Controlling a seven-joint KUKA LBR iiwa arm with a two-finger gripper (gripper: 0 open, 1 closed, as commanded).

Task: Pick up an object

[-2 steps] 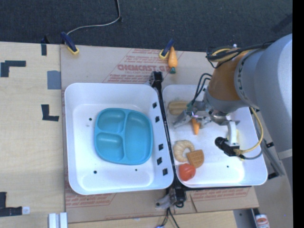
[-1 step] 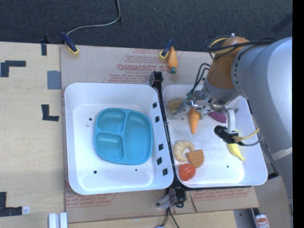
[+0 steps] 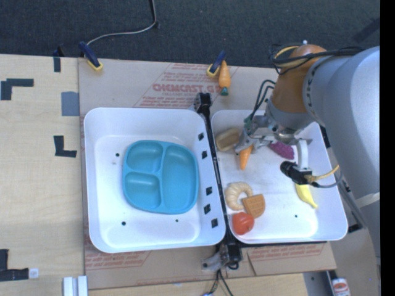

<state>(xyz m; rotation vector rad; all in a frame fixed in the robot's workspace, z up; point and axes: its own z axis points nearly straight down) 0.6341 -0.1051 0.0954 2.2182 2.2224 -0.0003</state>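
End effector (image 3: 248, 145) over right bin (image 3: 321, 227), fingertips at carrot (image 3: 244, 158)

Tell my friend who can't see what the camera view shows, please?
A grey robot arm reaches into the right white bin, its gripper low over a toy carrot. Nearby lie a croissant, a tomato and a banana. The left bin holds a blue divided plate.
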